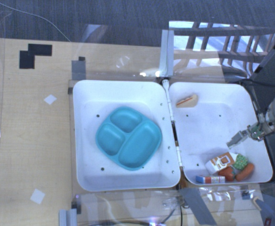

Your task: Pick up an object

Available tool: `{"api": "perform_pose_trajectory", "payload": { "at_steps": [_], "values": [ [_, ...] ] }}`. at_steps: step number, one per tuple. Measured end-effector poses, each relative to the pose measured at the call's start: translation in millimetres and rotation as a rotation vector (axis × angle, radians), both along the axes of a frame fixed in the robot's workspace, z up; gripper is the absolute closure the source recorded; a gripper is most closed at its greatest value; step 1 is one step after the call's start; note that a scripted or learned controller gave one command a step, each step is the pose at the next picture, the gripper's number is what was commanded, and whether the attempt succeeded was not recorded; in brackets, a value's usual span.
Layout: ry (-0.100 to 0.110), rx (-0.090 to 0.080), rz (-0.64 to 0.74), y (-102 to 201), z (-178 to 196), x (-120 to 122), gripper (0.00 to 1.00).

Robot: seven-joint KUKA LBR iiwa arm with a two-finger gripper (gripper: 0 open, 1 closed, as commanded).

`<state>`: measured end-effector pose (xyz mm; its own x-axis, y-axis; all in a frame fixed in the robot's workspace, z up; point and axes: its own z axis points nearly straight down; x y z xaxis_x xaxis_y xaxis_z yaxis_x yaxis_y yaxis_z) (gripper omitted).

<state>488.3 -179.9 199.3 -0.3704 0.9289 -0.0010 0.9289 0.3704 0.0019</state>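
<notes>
My gripper [237, 139] reaches in from the right and hovers over the right bin [208, 121], near its right wall. Nothing shows in its grasp. Just below it, in the bin's front right corner, lies a cluster of toys: a white and orange carton [221, 162], a green piece [240, 161], an orange-red sausage [244, 172] and a small blue, white and red tube [209, 179]. A tan hot dog bun [186, 100] lies apart at the bin's back left.
The left bin [88, 126] holds a blue divided plate [129, 137] at its middle. A low wall [171, 126] separates the two bins. Metal framing [222, 41] stands behind the right bin.
</notes>
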Motion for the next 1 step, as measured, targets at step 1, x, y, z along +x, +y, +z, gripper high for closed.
{"api": "perform_pose_trajectory", "payload": {
  "at_steps": [1],
  "values": [
    [-0.016,-0.001,-0.037,-15.5,-75.8,5.4,0.0]
  ]
}}
